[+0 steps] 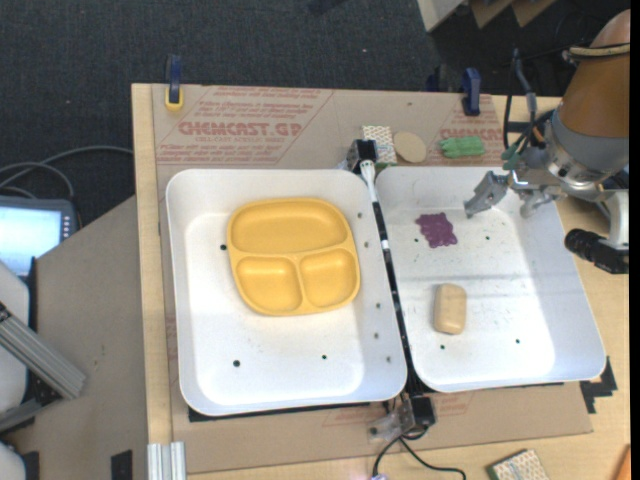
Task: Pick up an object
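The gripper (508, 194) hangs with fingers spread, holding nothing, over the glossy white right bin (560, 328), near a crinkly purple bunch (436, 229) and a smooth tan loaf (450, 308).

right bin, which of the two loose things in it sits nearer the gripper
The purple clump, in the right bin, lies just left of the gripper. The tan bread-roll-like piece sits farther toward the near rim.

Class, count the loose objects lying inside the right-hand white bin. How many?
2: a purple piece near the bin's far left, and a tan block nearer the middle. The arm may hide others at the far right.
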You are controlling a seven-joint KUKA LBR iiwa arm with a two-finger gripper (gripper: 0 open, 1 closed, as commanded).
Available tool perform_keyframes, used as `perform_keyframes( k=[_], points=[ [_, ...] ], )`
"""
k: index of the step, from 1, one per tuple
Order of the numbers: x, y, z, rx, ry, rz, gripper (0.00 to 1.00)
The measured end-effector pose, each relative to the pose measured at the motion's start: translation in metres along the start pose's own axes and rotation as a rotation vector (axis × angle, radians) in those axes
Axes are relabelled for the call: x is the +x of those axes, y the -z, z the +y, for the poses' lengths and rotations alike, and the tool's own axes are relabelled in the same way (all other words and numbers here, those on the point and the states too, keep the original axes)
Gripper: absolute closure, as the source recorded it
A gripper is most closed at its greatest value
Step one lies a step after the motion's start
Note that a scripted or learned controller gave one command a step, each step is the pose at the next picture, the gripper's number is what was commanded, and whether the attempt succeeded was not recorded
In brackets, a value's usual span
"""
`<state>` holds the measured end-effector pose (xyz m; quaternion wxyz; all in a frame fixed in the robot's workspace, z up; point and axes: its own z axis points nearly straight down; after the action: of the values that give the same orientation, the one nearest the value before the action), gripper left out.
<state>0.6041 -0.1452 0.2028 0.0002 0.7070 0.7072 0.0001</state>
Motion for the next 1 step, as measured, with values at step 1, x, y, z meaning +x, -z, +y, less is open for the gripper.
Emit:
perform_keyframes(
  k=[1],
  points=[
    [0.0322, -0.1220, 0.0653, -0.006, 0.005, -0.001, 0.00]
  ],
)
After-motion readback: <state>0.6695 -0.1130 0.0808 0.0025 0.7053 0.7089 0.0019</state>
